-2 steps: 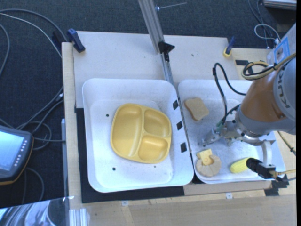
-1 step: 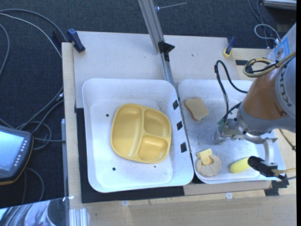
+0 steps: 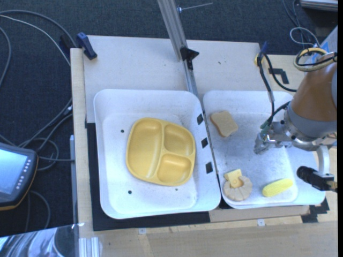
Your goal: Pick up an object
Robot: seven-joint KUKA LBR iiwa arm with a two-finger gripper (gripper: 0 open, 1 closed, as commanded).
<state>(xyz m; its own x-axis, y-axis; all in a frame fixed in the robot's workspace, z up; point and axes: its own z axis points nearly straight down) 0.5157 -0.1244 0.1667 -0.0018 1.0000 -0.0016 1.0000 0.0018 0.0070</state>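
- The task's things lie in the right bin [image 3: 214,103]: a tan slice of toy bread [image 3: 224,123], a yellow toy corn cob [image 3: 277,187], and a round beige toy pastry with a yellow piece on top [image 3: 237,184].
- The bread slice lies to the left of the gripper [image 3: 261,144] and a little farther up the view, apart from it, close to the bin's left wall.
- The corn cob lies below the gripper and slightly to its right, near the bin's front edge, not touching it.
- The pastry sits below and to the left of the gripper, in the bin's front left corner, near the corn cob but apart from it.
- The gripper hangs low over bare bin floor between these three things, with nothing between its tips; whether it is apart or together I cannot tell at this angle.
- The grey arm [image 3: 316,103] with its orange band reaches in from the right, above the gripper.
- Well to the left of the gripper, the left bin [image 3: 107,103] holds a yellow divided plate [image 3: 159,150] with three compartments.
- Both bins rest on the pale counter [image 3: 134,58].
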